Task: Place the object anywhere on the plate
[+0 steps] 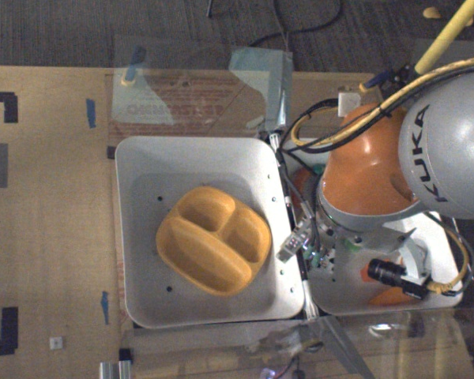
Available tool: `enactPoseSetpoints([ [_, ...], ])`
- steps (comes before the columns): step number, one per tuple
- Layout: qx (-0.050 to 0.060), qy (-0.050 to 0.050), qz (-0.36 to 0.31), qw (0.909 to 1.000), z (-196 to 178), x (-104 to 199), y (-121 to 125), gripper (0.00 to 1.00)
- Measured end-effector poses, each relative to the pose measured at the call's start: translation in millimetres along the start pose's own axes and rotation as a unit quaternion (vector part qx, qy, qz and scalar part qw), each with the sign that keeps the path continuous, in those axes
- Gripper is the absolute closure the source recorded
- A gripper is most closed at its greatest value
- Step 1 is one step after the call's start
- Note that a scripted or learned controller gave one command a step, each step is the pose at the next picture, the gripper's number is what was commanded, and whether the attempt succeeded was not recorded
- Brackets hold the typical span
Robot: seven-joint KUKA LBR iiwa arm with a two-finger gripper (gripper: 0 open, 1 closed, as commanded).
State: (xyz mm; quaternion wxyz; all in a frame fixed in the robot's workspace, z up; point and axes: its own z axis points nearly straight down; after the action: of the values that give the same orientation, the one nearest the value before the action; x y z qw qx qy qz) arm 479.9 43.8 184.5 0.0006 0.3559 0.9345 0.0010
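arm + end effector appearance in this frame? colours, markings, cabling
Grey KUKA arm with black KUKA lettering on the casing and a rounded orange band above the wrist. Yellow and black cables loop across the orange band. The wrist hardware below is white and metallic, carrying a small black cylinder with a red ring.

- Light is moderate and fairly even, though the dark carpet point(103, 14) along the top stays dim.
- The left white bin point(142, 172) is brightest, near washed out, with soft grey shading along its inner walls.
- The yellow divided plate point(213, 239) casts barely any shadow; its hollows shade gently.
- A broad soft sheen lies on the grey arm point(450, 140) and orange band point(363, 172).
- The picture is grainy and slightly soft overall.
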Motion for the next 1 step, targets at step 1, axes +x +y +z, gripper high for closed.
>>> enactPoseSetpoints([
  [1,0.000,-0.001,-0.109,0.9940,6.0,61.6,68.7,1.00],
])
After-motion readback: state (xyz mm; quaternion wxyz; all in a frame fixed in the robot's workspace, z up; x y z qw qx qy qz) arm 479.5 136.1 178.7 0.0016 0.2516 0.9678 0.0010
